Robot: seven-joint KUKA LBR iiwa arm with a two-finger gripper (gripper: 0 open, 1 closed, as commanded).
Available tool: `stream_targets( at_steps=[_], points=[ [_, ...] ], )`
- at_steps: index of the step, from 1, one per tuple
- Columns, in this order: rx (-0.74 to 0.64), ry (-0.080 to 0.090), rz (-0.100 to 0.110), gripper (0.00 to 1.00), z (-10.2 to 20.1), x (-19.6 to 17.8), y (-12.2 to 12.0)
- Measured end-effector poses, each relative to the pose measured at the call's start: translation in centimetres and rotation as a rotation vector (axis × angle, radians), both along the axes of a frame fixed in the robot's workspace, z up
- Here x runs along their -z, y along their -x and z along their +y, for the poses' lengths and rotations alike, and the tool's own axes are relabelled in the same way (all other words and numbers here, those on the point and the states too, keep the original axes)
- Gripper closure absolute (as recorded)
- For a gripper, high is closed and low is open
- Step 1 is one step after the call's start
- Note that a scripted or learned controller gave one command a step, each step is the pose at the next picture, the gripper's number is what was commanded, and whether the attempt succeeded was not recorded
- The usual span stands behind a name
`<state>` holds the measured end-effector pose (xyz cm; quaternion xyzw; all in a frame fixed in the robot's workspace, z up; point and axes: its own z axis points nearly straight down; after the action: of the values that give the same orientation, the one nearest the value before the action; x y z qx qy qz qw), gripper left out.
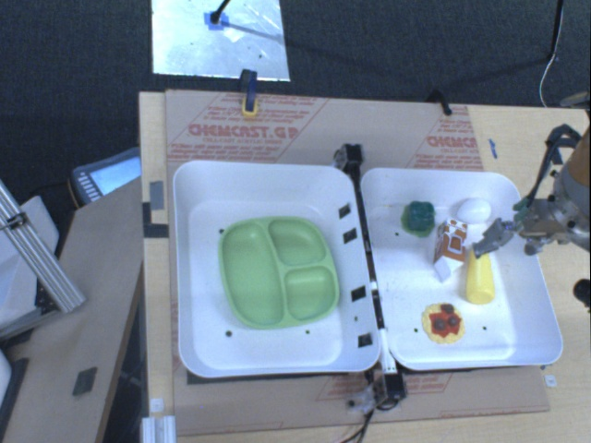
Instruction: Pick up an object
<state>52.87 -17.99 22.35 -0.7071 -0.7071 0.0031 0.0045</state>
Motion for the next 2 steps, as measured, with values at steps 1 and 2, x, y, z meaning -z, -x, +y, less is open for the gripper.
stream_targets(
  at_steps=[1,2],
  points=[
    [-0.003,0.003,-0.012,0.0,0.1,-0.6,-0.3],
    [-0.002,0.001,-0.009,0.0,0.3,4.5,-1.3]
  ],
)
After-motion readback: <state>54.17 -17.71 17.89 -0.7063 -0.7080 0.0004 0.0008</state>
